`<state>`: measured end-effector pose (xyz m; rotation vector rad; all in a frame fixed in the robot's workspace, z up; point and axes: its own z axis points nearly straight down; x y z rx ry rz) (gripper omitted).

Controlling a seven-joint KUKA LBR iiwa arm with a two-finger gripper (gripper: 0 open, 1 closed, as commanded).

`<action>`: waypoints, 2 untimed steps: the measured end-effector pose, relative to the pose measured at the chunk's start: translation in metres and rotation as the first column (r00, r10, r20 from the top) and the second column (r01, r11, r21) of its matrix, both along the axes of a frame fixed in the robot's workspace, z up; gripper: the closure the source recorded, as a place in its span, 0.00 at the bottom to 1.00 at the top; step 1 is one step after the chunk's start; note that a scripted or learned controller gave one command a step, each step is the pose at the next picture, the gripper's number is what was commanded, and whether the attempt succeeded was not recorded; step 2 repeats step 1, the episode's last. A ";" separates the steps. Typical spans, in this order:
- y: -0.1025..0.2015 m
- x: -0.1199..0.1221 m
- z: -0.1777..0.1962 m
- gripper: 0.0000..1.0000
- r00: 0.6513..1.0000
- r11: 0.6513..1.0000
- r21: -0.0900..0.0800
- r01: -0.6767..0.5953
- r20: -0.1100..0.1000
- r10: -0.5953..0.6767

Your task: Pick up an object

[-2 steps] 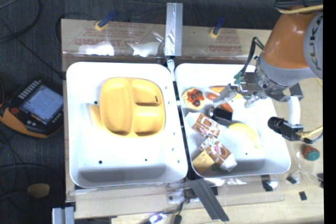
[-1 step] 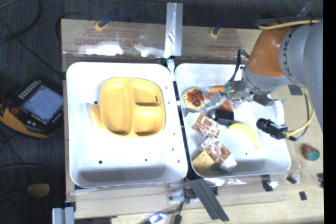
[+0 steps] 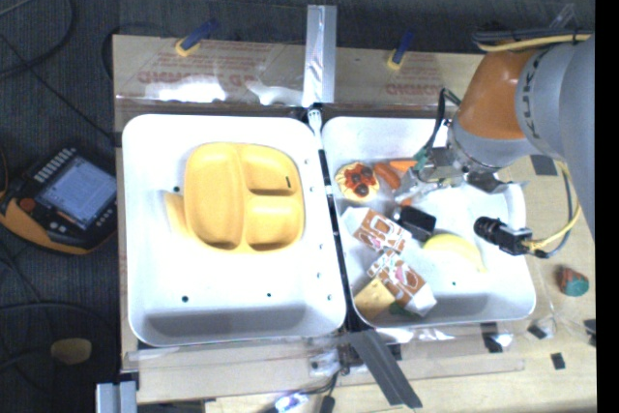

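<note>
Two shallow white bins sit side by side on the table [image 3: 135, 53], touching along a shared middle rim. The left bin [image 3: 145, 305] carries one yellow divided tray [image 3: 244, 195], with bare white floor all round it, widest along the near edge. The right bin [image 3: 517, 300] holds a tight cluster: one pale yellow round object [image 3: 451, 251], two printed snack boxes [image 3: 379, 230] and [image 3: 397, 278] near the middle rim, one brown packet [image 3: 372, 303] at the near corner, one round patterned item [image 3: 356, 179] and one orange carrot-like piece [image 3: 390, 173] at the far side. The arm [image 3: 513, 102] reaches over the far right rim; its tool [image 3: 414, 205] hangs low among these items, and how wide it stands cannot be told. One handheld pendant [image 3: 63, 200] lies on dark carpet, left of the table.
</note>
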<state>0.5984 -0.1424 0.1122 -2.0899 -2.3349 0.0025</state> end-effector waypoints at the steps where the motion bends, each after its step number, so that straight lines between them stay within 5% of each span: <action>1: 0.045 0.024 0.100 1.00 0.967 0.967 -0.008 0.255 0.003 -0.255; 2: 0.045 0.024 0.100 1.00 0.967 0.967 -0.008 0.255 0.003 -0.255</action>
